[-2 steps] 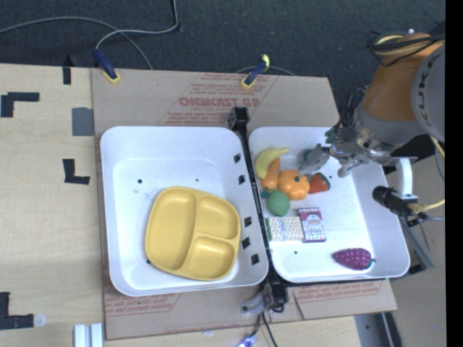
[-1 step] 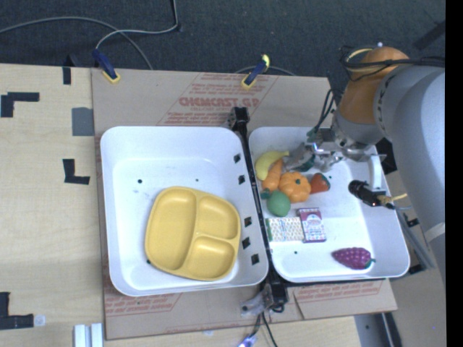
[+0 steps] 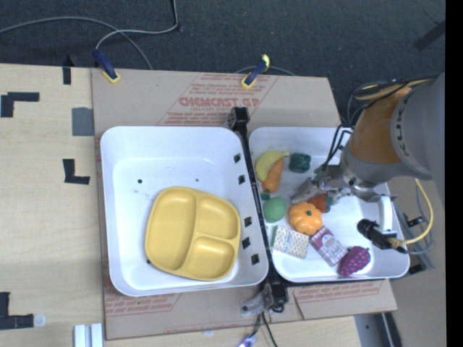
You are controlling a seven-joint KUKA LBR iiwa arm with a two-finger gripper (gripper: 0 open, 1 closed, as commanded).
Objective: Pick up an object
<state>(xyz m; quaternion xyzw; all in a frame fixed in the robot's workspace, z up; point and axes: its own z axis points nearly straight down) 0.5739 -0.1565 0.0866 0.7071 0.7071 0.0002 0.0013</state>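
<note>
Sitting in the right bin point(image 3: 376, 266), the objects lie in a loose cluster: an orange pumpkin toy point(image 3: 305, 217) near the middle, a green ball point(image 3: 274, 209) just left of it, a banana point(image 3: 269, 161) and a carrot point(image 3: 273, 174) touching near the upper left, and a dark green block point(image 3: 299, 163) beside them. Along the lower edge lie a patterned packet point(image 3: 291, 242), a pink packet point(image 3: 328, 246) and a bunch of purple grapes point(image 3: 354, 260). The claw point(image 3: 317, 189) hangs low just above and to the right of the pumpkin, over a small reddish item point(image 3: 319, 203); whether it is spread or closed cannot be told, and nothing is seen held in it. The left bin point(image 3: 123, 157) holds a yellow divided plate point(image 3: 192, 232). Both bins rest on cardboard point(image 3: 173, 100) on the counter point(image 3: 36, 194).
</note>
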